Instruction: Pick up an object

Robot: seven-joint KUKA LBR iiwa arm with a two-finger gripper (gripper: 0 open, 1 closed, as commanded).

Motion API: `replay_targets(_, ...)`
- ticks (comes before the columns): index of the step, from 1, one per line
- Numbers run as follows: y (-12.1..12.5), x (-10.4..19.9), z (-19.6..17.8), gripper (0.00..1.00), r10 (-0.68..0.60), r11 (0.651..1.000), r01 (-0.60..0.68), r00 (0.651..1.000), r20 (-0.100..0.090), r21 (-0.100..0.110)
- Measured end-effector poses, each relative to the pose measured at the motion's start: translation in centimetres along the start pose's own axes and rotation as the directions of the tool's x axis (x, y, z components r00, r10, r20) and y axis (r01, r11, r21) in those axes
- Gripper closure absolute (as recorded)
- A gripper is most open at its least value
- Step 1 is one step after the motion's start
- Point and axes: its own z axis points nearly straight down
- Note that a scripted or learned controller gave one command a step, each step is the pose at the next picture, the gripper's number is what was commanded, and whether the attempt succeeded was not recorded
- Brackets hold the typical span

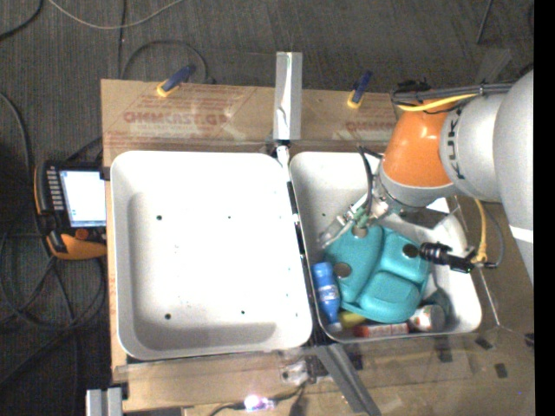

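My gripper [354, 222] reaches down into the right bin [325, 180], below the orange band [416, 150] of the arm. It hovers at the upper left edge of a large teal plastic object [386, 276] that lies in the bin's lower half. A blue bottle [326, 291] lies along the bin's left wall, just left of the teal object. A red and white tube [395, 327] and a small yellow item [350, 319] lie along the bin's front wall. The arm hides the right bin's upper right part.
The left bin [208, 250] sits beside the right one, with a narrow divider between them. A control pendant [74, 208] with a lit screen lies left of the bench. Two blue clamps [174, 79] hold cardboard at the back.
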Motion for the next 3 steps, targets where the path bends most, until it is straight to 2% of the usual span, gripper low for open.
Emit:
replay_targets(1, 0.3, -0.1, -0.8, 1.0, 0.003, 1.0, -0.003, 1.0, 0.0, -0.008)
replay_targets(2, 5.3, 0.1, -9.0, 1.0, 0.322, 0.946, -0.322, 0.947, -0.008, 0.024)
replay_targets(3, 5.2, 0.0, -9.0, 0.0, 0.323, 0.946, -0.323, 0.946, -0.007, 0.025)
